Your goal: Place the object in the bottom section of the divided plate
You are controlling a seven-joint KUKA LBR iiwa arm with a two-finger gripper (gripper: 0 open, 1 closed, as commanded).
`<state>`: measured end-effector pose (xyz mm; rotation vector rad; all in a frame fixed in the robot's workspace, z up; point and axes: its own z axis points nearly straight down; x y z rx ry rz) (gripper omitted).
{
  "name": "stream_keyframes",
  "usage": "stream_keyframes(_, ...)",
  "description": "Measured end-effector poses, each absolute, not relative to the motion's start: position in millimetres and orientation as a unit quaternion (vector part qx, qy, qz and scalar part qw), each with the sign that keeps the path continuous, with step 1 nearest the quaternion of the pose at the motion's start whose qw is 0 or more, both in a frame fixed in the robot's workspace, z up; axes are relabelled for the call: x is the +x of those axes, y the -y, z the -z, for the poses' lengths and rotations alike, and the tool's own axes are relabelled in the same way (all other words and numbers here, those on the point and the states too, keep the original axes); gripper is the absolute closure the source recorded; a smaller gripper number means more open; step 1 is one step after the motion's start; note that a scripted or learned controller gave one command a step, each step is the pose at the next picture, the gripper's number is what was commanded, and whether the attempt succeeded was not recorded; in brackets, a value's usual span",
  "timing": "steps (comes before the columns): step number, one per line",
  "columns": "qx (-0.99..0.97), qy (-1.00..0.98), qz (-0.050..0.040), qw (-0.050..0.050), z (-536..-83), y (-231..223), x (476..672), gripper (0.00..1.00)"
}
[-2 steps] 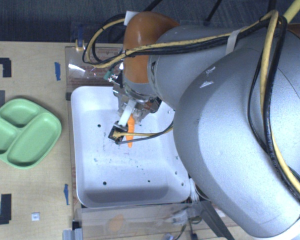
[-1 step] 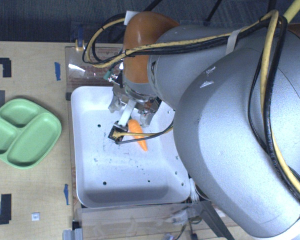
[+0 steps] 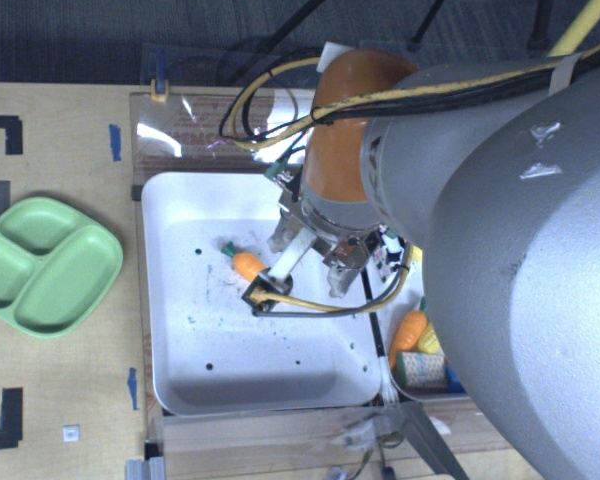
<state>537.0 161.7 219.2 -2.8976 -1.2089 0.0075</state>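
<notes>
The two-finger gripper (image 3: 337, 271) hangs over the far middle of the shallow white plastic bin (image 3: 210, 328) (whether it is apart or together cannot be told from this angle). Just left of it, a small smooth orange toy carrot with a green top (image 3: 245, 264) lies on the bin's scuffed floor. The glossy pale-green divided plate (image 3: 65, 278), with rounded sections, sits on the wooden bench (image 3: 60, 158), well to the left.

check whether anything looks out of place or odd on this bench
Nothing looks spilled or broken. The green divided plate sits askew on the bench, outside the white bin, whose floor carries dark scuffs and specks. A small orange toy carrot lies in that bin.
</notes>
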Motion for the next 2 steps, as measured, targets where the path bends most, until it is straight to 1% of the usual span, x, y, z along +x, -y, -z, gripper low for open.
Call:
stream_keyframes(1,-0.916,0.401,-0.0021,0.001,-215,-150,536.6,0.00)
stream_keyframes(2,-0.964,0.266,0.0000,0.000,-363,-111,552.4,0.00)
